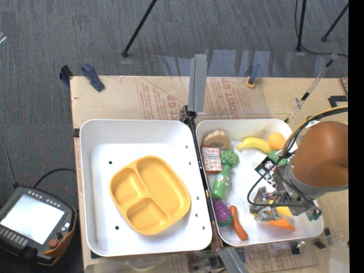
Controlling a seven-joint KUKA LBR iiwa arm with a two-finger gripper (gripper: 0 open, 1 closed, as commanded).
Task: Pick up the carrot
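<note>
Left bin point(91, 152) — yellow divided plate point(149, 193). Right bin point(244, 124) — banana point(254, 144), orange point(277, 140), broccoli point(228, 158), green bottle point(221, 185), purple eggplant point(220, 211). Carrot point(238, 223) lies at the front of the right bin beside the eggplant, long axis diagonal, one end toward the front rim. Gripper point(278, 209) is low over an orange piece point(281, 223) to the carrot's right; opening and hold cannot be told.

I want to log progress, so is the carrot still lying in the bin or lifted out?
Lying in. The carrot rests flat on the right bin floor beside the purple toy.

Cardboard-topped bench point(142, 98) bears two white bins point(94, 152).
</note>
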